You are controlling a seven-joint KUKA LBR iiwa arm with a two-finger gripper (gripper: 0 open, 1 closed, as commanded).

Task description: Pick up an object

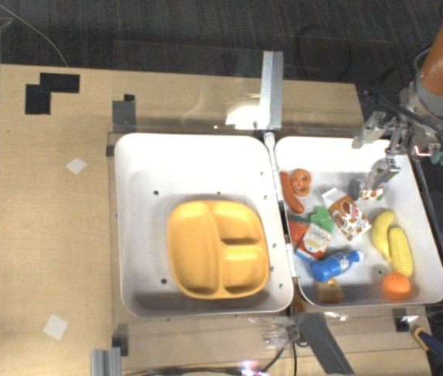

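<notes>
The right bin (433, 233) holds several small items: a red and orange toy (296, 188), a brown snack box (347, 216), a red and green packet (313, 237), a blue bottle (335, 265), a banana (381, 229), a corn cob (400, 251), an orange (396, 285) and a small brown block (329, 291). My gripper (374, 190) hangs over the bin's far part, just right of a small grey object (356, 188) and above the snack box. Nothing is seen held in it.
The left bin (139, 210) holds a yellow divided plate (217, 249). A metal post (271, 92) stands at the back between the bins. The wooden bench top (41, 233) stretches to the left. Cables lie at the front edge.
</notes>
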